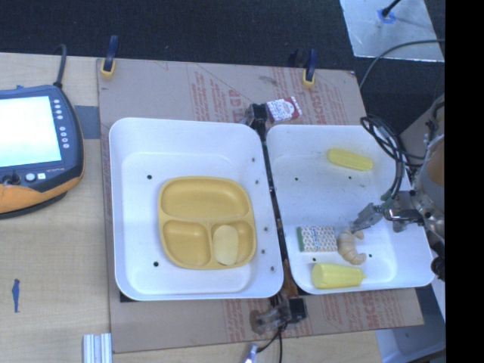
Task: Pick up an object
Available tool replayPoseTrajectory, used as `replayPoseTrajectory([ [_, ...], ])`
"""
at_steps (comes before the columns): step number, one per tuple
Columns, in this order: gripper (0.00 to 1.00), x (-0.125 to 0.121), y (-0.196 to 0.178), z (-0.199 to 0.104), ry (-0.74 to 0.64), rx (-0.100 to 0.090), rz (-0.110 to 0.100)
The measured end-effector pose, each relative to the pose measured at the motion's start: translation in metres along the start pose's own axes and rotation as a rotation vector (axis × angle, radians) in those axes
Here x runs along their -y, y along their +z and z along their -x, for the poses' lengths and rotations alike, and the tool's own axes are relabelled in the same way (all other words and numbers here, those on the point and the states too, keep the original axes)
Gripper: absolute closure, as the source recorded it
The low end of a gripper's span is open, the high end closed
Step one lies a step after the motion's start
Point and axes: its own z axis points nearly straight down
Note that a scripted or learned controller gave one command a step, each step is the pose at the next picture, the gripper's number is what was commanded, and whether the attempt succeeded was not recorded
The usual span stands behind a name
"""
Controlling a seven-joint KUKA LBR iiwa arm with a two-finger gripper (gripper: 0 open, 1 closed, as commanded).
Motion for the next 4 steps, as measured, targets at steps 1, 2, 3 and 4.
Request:
replayPoseTrajectory([
  [1,0.00,-0.015,0.084,-0.009,-0.003,0.001,0.004],
  [2,1.00,-0.016,0.073,-0.009,-0.008,0.000,0.003],
  [3,0.00,-0.016,0.073,-0.009,-0.008,0.000,0.003],
  [4,0.00,-0.123,0.069,0.039,-0.003,0.001,0.002],
])
